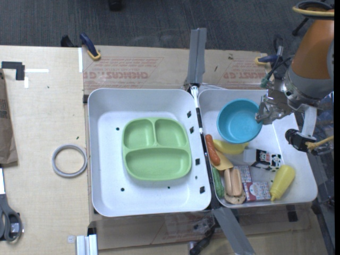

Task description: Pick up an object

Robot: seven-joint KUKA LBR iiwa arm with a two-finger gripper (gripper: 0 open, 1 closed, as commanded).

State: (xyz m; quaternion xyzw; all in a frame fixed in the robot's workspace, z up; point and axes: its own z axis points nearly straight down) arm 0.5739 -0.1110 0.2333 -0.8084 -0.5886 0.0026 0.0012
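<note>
Camera view, arm: grey arm with orange band, at 2 o'clock of the frame, reaching down into the right bin [297, 195].
Camera view, gripper: gripper [264, 115] sits at the 3 o'clock rim of the blue bowl [238, 122]; whether it touches the rim cannot be told.
Finger state: cannot tell; the tips are dark and blurred against the bowl edge.
Candidate object: blue bowl, upright, at 12 o'clock within the right bin, resting partly on a yellow item [229, 147].
Other right-bin contents: toy hot dog [213, 150] at 9 o'clock; bun-like piece [233, 184] at 7 o'clock; yellow squeeze bottle [281, 181] at 4 o'clock; printed packet [256, 186] at 6 o'clock; small black-and-white card [268, 158] near centre.
Left bin [101, 142]: holds a green divided plate [156, 149], central.
Desk items: ring of tape [69, 160] at 9 o'clock of the frame; blue clamp [90, 45] at 11 o'clock.
Task progress: judged at approach or grasp stage; nothing seen lifted, bowl appears to sit in the bin. Left: secure and raise an object.
Writing: mirrored red lettering on cardboard [135, 68] behind the bins, not legible; packet print too small to read.
</note>
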